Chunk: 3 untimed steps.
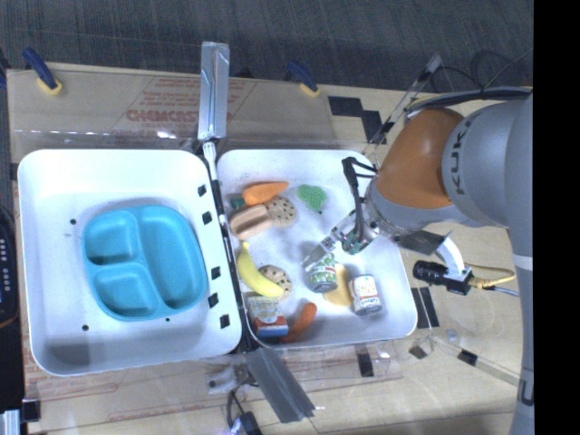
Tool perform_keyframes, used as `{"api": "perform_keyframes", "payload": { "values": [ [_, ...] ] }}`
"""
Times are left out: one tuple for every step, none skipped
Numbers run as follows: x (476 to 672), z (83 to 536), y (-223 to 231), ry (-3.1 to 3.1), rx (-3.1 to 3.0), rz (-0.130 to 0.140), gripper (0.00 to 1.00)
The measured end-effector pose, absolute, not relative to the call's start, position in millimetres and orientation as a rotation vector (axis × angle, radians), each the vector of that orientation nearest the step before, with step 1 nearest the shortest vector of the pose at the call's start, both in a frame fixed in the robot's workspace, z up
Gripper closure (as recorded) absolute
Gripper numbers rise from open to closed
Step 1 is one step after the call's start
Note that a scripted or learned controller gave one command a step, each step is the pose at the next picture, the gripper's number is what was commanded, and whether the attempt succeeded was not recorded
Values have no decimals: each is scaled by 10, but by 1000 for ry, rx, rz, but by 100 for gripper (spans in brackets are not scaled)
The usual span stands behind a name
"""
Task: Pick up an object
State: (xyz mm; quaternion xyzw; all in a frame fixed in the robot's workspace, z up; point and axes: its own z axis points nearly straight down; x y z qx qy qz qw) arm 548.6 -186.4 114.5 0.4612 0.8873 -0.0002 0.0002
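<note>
You have two shallow white bins side by side on the table (pixel 82 93), whose top looks like pale wood or board with red print under a clear sheet. The left bin (pixel 45 243) is smooth moulded plastic with rounded corners, and it carries a glossy blue tray (pixel 145 261), rounded in outline and divided into three compartments.

The right bin (pixel 399 306) holds a scatter of small toy foods. Near its far left you see a tapered orange carrot (pixel 265 191), and just below it a bun-like hot dog (pixel 249 217) touching a round speckled cookie (pixel 283 210). A green leafy piece (pixel 313 197) lies apart, toward the middle. A curved yellow banana (pixel 255 277) runs along the left wall, with a second speckled cookie (pixel 275 277) against it. At the near edge sits a small printed carton (pixel 265 311) beside a reddish sausage shape (pixel 304 317). A cylindrical can with a green label (pixel 323 273) lies beside a white can with a red label (pixel 366 294), with a yellow wedge between them.

The grey arm with its smooth orange band (pixel 412 170) reaches in from the right. Its pincer (pixel 349 236) hangs low in the right bin, just above and right of the green-labelled can. You cannot tell from this angle whether it is parted or closed, and nothing is visibly caught in it.
</note>
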Motion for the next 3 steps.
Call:
{"api": "perform_keyframes", "payload": {
  "values": [
    [5155, 926, -1938, 2757, 1505, 1, 0],
    [5171, 1197, -2102, 2655, 1676, -1, 0],
    [4801, 949, -2092, 2742, 1519, 2, 0]
  ]
}}
